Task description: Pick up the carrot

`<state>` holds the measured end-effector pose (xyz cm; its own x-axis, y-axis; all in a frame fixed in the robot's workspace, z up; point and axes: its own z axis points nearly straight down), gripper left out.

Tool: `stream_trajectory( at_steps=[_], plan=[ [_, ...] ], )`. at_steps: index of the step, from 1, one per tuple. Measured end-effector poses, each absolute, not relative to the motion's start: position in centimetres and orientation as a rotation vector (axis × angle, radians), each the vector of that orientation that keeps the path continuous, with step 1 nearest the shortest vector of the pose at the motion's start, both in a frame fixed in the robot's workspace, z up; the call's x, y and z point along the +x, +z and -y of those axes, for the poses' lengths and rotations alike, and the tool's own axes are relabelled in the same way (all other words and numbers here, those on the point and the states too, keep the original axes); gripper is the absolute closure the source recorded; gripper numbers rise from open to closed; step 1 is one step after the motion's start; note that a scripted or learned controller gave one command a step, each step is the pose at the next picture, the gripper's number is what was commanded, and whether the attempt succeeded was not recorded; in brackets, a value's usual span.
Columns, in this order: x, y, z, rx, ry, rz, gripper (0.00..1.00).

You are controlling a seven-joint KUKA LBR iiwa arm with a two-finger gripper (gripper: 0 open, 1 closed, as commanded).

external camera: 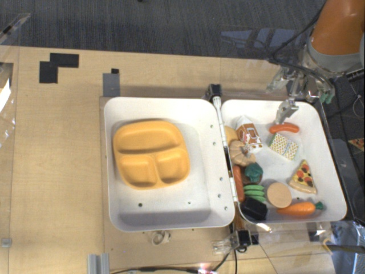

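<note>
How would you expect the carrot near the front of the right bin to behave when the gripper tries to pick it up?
The carrot looks like a smooth, glossy toy, so it is probably stiff, light and somewhat slippery. Its rounded, tapered body may roll or pivot if pinched off-centre. It lies close to the round wooden disc, which could get nudged. The gripper hangs over the sausage.

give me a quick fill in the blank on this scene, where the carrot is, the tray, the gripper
1. The carrot lies in the ____ bin, near its front edge.
2. The yellow tray sits in the ____ bin.
3. The gripper hangs just above the ____, far from the carrot.
4. The pizza slice lies just ____ the carrot, toward the bin's back.

Missing words: right; left; sausage; behind
</note>
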<state>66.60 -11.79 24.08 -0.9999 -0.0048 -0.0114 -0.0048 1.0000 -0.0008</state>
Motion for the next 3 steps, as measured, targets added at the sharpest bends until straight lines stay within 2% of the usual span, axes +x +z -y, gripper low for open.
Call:
stream_trajectory(
  at_steps=[1,2,3],
  plan=[
    [62.0,18.6,5.4,-0.338,0.003,-3.115,0.00],
    [64.2,18.8,-3.9,-0.464,0.008,-3.094,0.00],
    [61.9,13.9,-12.9,-0.485,0.011,-3.098,0.00]
  ],
)
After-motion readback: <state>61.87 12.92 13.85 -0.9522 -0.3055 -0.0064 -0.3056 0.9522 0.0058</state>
